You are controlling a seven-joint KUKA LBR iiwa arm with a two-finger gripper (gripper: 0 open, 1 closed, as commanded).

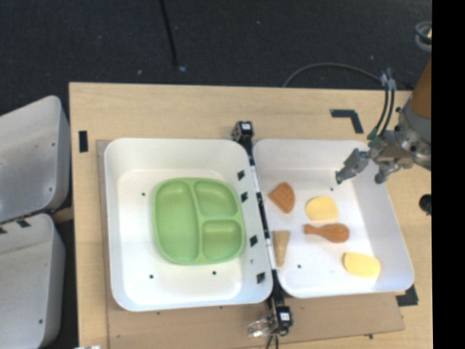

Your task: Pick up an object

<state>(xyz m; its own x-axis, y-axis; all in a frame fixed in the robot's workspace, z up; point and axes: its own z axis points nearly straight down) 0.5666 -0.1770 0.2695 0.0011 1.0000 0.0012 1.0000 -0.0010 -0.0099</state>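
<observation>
The right bin (378,217) holds several toy food pieces: an orange-brown wedge (282,196), a pale yellow round piece (321,208), a brown drumstick (328,232), a yellow oval piece (361,265) and a tan cone-shaped piece (280,246). My gripper (365,167) hangs over the bin's back right part, up and to the right of the pale yellow piece. Its two fingers are spread apart with nothing between them.
The left bin (123,195) bears a green divided plate (197,219). A black clip (243,130) sits at the back where the bins meet, and a cable (327,67) loops over the bench behind the right bin.
</observation>
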